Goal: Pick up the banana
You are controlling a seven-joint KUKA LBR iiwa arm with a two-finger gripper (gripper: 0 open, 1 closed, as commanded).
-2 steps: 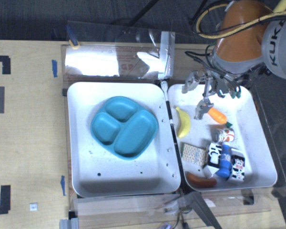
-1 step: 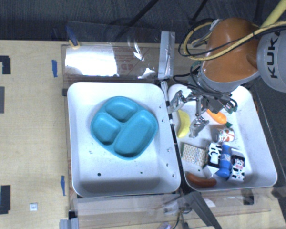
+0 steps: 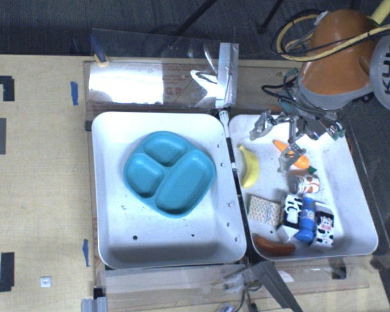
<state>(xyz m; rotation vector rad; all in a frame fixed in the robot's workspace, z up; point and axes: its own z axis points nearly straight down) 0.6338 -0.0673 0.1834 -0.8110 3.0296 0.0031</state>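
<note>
Two white bins sit side by side on the pale bench. Over the right bin (image 3: 361,194) the gripper (image 3: 291,149) hangs with fingers spread, nothing between them. Just to its left and slightly lower lies the banana (image 3: 249,166), near a carrot (image 3: 292,152) beneath it.

There are two white bins: the left bin (image 3: 110,174) and the right bin (image 3: 357,194). I count one blue divided plate (image 3: 170,173), one banana (image 3: 249,166), one carrot (image 3: 292,153), one sausage (image 3: 273,244), one patterned packet (image 3: 264,210) and one cow-print carton (image 3: 307,218).
</note>
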